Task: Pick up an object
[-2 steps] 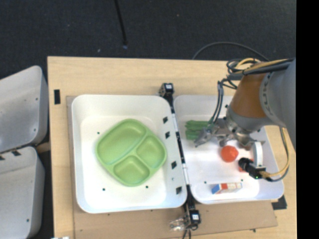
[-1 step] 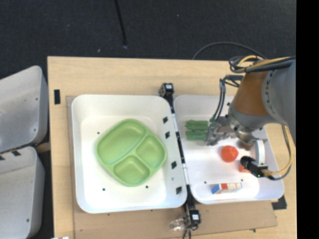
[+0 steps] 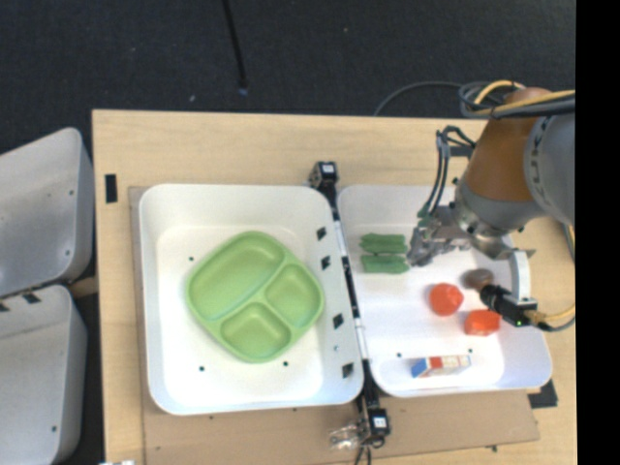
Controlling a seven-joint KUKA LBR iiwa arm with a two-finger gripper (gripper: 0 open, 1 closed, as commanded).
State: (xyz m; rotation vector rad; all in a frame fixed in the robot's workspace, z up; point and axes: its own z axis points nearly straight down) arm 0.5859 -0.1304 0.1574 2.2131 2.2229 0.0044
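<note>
A grey robot arm (image 3: 504,168) with an orange band reaches in from the right over the right bin (image 3: 523,356), one of two shallow white plastic bins sitting side by side on a pale wooden bench (image 3: 223,143). Its gripper (image 3: 423,247) hangs low at the right end of two green pieces (image 3: 384,254), flat, elongated bars that lie one just beside the other in the far left part of that bin, their long axes running left to right. Whether the jaws are spread or pressed together cannot be told from this angle, and nothing is seen between them.

Nearer the camera in the same bin sit a rounded orange-red ball (image 3: 446,298) and, to its right, a blockier orange-red piece (image 3: 481,322). A small, flat packet (image 3: 438,364) in white, red and blue lies along the near wall, its long axis also left to right.

The left bin (image 3: 165,356) holds a glossy, light-green plastic plate (image 3: 254,296) with rounded corners and three moulded compartments, turned at a slant.
</note>
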